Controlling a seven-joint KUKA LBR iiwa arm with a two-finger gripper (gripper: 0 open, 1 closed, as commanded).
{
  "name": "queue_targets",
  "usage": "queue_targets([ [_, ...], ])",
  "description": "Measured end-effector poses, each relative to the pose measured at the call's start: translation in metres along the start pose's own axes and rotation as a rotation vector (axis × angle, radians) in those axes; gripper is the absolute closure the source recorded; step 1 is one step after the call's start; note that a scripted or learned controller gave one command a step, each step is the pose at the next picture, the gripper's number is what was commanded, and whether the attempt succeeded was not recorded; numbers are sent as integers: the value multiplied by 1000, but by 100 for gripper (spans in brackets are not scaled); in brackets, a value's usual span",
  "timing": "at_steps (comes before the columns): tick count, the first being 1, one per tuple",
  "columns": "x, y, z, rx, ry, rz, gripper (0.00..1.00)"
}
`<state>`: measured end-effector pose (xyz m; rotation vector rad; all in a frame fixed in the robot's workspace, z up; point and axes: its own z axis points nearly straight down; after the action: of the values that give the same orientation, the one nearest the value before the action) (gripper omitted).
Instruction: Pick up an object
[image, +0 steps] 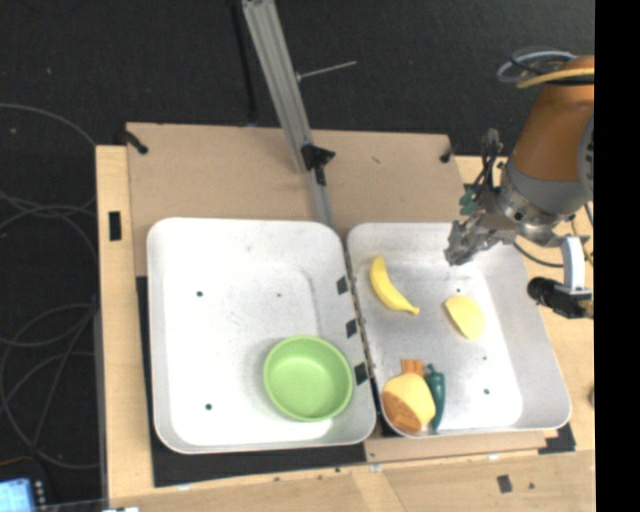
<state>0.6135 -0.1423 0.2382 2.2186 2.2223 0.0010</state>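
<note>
While hovering above the right bin (520, 330), gripper (462, 247) grasp unreadable, nothing visibly held; banana (391, 288) unpicked, whole task remaining.

Two bins side by side on bench (230, 170). Left bin (200, 260): bowl (308, 376) at approx 5 o'clock, near the divide. Right bin (500, 400): banana (390, 287) at 10 o'clock, wedge-shaped obj (464, 316) just right of ctr, round obj (410, 400) at 7 o'clock against front rim. Gripper (462, 248) over right bin at 12 o'clock.
</note>
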Motion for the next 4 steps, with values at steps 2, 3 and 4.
queue_targets([
  [2, 58, 7, -34, 0, 1, -5, 100],
  [3, 114, 12, -23, 2, 1, -5, 100],
  [4, 158, 31, -25, -1, 1, -5, 100],
])
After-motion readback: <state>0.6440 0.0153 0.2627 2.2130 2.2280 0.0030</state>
